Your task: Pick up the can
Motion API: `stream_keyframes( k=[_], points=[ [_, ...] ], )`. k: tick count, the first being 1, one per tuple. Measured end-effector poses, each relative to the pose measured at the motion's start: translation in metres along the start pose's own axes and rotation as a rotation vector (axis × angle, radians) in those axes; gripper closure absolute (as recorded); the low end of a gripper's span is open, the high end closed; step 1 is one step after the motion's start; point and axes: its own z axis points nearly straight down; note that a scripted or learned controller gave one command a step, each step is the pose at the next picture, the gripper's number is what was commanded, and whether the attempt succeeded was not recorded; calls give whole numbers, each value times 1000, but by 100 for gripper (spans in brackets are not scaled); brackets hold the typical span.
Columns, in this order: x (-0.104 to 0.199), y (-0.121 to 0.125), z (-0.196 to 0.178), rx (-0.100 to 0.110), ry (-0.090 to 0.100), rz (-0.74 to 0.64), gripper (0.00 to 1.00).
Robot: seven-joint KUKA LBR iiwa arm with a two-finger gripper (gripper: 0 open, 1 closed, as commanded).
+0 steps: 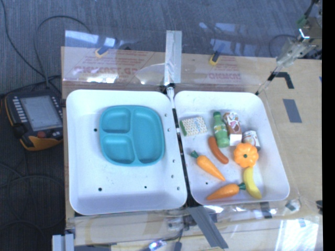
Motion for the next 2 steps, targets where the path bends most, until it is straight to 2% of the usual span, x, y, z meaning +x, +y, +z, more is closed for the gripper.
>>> stream_keyframes(
  k=[2],
  points=[
    [0,2,-17,3,-6,0,100]
  ],
)
